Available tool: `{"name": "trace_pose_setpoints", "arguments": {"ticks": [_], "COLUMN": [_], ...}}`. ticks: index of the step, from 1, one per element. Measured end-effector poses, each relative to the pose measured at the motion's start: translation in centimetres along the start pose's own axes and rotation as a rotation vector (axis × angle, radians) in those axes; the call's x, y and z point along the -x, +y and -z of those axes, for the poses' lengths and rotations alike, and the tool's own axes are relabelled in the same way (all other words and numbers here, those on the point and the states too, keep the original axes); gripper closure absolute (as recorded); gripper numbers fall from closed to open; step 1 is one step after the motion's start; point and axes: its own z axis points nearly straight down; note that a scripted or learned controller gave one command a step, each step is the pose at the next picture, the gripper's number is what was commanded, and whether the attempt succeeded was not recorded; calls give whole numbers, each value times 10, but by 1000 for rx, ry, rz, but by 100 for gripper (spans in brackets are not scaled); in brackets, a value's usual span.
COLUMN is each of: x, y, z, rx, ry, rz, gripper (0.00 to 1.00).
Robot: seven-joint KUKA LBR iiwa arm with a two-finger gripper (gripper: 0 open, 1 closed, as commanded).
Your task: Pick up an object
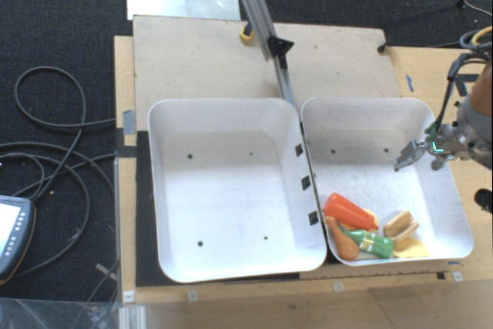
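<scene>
Several toy foods lie bunched at the near edge of the right bin (pixel 370 127): an orange-red carrot-like piece (pixel 350 210), a second orange piece (pixel 343 240), a green bottle-shaped item (pixel 371 243), a tan bun (pixel 400 225) and a pale yellow flat piece (pixel 417 247). My gripper (pixel 422 159) hangs over the right side of that bin, up and to the right of the pile and apart from it. Its fingers are spread, with nothing between them.
The left bin (pixel 223 115) adjoins the right one along a shared wall with black markers. A slanted metal pole (pixel 258 4) crosses the bench behind the bins. Cables and a tablet lie on the floor at left.
</scene>
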Motion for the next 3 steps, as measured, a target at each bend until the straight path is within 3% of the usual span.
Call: {"name": "trace_pose_setpoints", "arguments": {"ticks": [1, 3], "x": [0, -10], "y": [1, 5], "z": [2, -102], "rx": [3, -1], "ry": [-1, 0], "rz": [0, -3], "gripper": [0, 0]}}
